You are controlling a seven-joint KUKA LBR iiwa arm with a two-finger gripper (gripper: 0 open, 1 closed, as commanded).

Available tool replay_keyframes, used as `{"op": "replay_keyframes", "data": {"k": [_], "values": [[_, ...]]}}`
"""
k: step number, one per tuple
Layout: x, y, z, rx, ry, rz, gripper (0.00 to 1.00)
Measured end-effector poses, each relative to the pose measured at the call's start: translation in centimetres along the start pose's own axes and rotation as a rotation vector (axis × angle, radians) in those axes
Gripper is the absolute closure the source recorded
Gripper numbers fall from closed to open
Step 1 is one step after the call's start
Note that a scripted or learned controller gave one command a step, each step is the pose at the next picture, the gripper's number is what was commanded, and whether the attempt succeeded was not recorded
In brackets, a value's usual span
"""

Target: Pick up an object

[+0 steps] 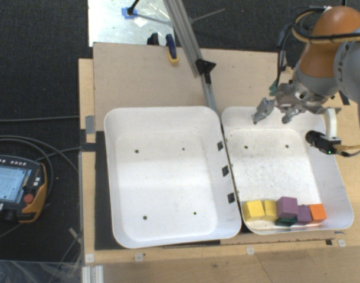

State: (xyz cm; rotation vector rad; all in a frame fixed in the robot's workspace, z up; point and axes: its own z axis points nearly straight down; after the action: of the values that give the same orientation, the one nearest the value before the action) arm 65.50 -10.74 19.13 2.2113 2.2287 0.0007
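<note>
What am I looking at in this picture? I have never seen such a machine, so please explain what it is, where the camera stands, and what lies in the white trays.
The grey and orange thing at the right is a robot arm. At its end is a gripper with two fingers, spread open and holding nothing. One camera is fixed above the bench and looks down at a slant. On the bench lie two shallow white bins side by side. The gripper hangs over the far rim of the right bin. Along this bin's near edge sit small blocks: two yellow blocks, a purple block, an orange block and a dark green block.
</note>
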Motion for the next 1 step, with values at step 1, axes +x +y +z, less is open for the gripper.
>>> {"op": "replay_keyframes", "data": {"k": [1], "values": [[-3.1,-4.81,1.86,0.004,-0.001,0.012,0.0]]}}
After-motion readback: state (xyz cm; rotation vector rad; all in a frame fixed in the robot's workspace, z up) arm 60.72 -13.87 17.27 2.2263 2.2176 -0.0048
